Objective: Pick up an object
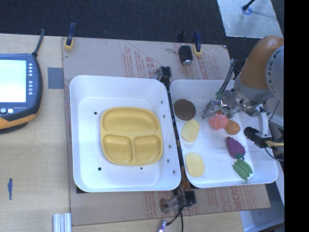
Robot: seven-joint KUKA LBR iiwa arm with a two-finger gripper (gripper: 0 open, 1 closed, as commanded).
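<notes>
My gripper hangs over the back of the right bin, open, with one finger on each side just behind a pink toy food piece. Nothing sits between the fingers. An orange piece touches the pink one on its right. Also in this bin lie a brown disc, two pale yellow pieces, a purple grape bunch and a green piece.
The left bin holds a yellow divided plate. A tablet-like pendant lies at the bench's left edge. Clamps stand behind the bins. A black cable fitting juts in at the right bin's edge.
</notes>
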